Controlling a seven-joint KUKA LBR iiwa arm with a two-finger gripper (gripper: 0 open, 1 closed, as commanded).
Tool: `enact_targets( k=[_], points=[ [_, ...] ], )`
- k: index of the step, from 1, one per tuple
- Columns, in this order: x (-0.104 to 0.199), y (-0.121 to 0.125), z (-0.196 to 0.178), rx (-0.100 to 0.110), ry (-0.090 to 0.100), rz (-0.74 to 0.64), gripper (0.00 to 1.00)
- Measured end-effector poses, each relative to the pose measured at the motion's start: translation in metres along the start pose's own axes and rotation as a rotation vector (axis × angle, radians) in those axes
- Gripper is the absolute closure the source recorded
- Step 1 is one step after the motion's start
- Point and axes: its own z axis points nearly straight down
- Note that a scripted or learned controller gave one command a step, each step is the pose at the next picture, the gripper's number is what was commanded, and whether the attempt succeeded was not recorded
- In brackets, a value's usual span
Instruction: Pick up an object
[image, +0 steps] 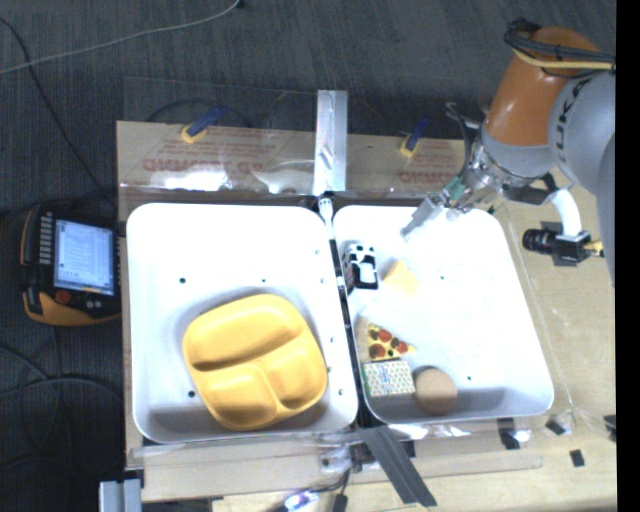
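Observation:
My gripper (412, 227) hangs over the back part of the right bin (500, 300), slanting down and to the left from the orange-banded wrist. Nothing shows between its tips. Just below and left of it lies a pale yellow wedge (401, 277), and beside that, against the bin's left wall, a black and white toy (360, 267). Nearer the front lie a pizza slice toy (386, 343), a green patterned square (388, 378) and a brown round lump (435, 389).
The left bin (170, 250) holds a yellow divided plate (255, 358). A handheld screen unit (70, 265) lies on the floor left of the bench. A metal bar (331, 140) stands upright at the back between the bins.

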Motion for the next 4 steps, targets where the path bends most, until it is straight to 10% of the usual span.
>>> enact_targets(
  k=[1,2,3,4],
  points=[
    [0.064,0.029,0.010,-0.002,0.001,-0.308,0.00],
    [0.019,0.003,0.088,-0.002,0.000,-0.318,0.00],
    [0.008,-0.002,0.104,-0.011,-0.002,0.095,0.00],
    [-0.058,-0.022,0.103,-0.001,0.015,0.219,0.00]
  ],
)
